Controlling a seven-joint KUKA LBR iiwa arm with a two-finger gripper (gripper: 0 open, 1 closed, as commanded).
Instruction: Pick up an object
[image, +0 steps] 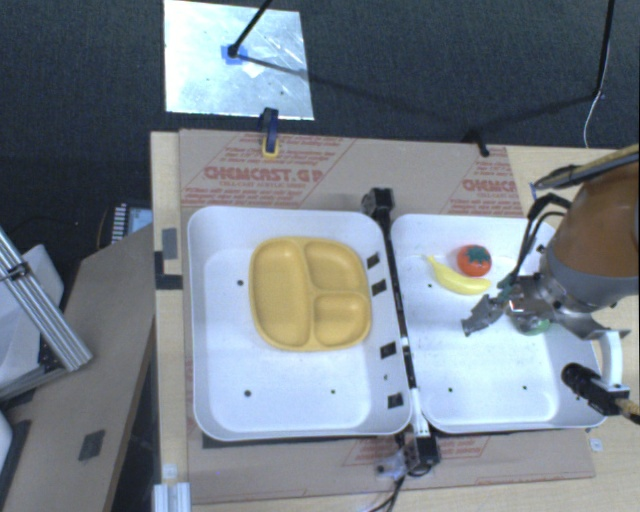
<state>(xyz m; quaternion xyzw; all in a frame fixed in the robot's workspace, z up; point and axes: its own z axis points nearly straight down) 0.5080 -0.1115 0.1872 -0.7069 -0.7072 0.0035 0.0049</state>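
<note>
Nothing was picked up yet: the banana (455, 279) and tomato (474, 260) lay in the right bin (500, 400). The gripper (482, 318) hung nearby, fingers apart, holding nothing

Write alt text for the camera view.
A grey robot arm reaches from the right over the right white bin, its gripper just below a yellow banana and a red tomato. The left white bin holds a yellow divided plate.

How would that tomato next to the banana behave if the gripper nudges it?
The tomato looks round and smooth, so it would probably roll. It touches the banana, which may block rolling that way. Its glossy skin suggests the gripper could slip off.
</note>
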